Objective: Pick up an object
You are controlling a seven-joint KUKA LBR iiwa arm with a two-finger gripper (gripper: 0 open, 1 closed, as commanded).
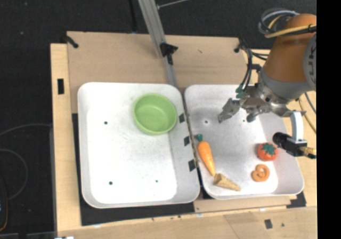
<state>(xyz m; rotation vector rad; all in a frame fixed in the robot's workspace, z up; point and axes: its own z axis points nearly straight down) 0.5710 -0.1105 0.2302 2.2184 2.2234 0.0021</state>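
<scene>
Two shallow white bins were seen side by side on the bench. The left bin point(96, 179) held one green bowl point(155, 114), set toward its far right corner. The right bin point(229, 99) held four small toy foods: one carrot point(205, 157) lying along its left wall, one wedge-shaped pastry or cone point(227, 182) just beside the carrot's near tip, one pretzel point(260, 173) toward the near right, and one tomato point(267, 151) just beyond the pretzel.

The gripper point(236, 113) was held over the far middle of the right bin, well apart from every item. Its two fingers were spread open, and nothing was seen between them.

No particular object was named by the task, so any of the five could be taken. The toy foods were judged to be light, stiff plastic pieces, probably smooth and somewhat slippery, and not fragile. The carrot was judged the likeliest target, being nearest the gripper; it would best be taken across its thicker orange body, with the fingers set to either side of its long axis, though the left wall close beside it could hinder one finger. The tomato, being rounded, might roll out of a shallow pinch. The bowl was judged light but wide, and could be held only by its rim.
</scene>
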